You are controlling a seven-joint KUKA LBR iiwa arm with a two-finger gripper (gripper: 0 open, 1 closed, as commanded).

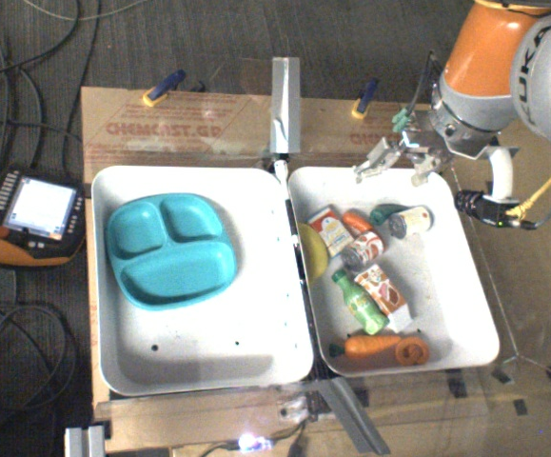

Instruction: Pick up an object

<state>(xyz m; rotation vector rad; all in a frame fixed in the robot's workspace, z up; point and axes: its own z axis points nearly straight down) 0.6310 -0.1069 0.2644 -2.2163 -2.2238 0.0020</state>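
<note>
Camera view: gripper (399,160) spread, holding nothing, above the right bin (480,298); green bottle (359,303) lies among clutter.

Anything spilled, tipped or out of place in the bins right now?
Nothing spilled. The right white bin holds a jumble lying on their sides: green plastic bottle, orange carrot. The teal divided plate sits flat in the left bin.
</note>
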